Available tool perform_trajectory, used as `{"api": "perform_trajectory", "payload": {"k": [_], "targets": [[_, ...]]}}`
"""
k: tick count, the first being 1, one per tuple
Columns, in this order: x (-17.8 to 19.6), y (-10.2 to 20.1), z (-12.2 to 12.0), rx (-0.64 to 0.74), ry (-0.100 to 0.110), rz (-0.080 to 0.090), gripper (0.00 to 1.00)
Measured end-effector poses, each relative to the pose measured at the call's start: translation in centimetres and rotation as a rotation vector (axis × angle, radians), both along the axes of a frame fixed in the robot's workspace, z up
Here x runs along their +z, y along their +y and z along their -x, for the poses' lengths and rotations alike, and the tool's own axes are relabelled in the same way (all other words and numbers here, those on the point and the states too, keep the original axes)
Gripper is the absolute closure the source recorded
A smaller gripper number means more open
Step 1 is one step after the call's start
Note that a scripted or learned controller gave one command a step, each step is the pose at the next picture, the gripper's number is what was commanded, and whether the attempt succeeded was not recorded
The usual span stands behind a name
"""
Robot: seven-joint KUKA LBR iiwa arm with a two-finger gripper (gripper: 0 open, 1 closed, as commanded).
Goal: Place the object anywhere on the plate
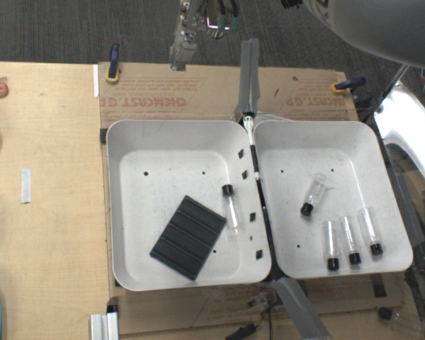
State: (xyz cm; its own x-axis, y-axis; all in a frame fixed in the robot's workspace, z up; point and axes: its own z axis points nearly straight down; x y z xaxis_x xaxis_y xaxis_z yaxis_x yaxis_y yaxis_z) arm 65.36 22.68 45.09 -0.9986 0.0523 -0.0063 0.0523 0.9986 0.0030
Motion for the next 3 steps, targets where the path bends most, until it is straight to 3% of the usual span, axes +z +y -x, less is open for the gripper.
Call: {"api": "perform_trajectory", "payload": {"k": [1,2,3], "targets": [[-0.90,0.11,-0.31,0.416,0.004,0.003,1.00],[0.02,-0.03,-0.48,0.410,-0.001,0.001,1.00],[-0.94,0.13,-0.64,0.884,0.002,0.003,1.00]]}}
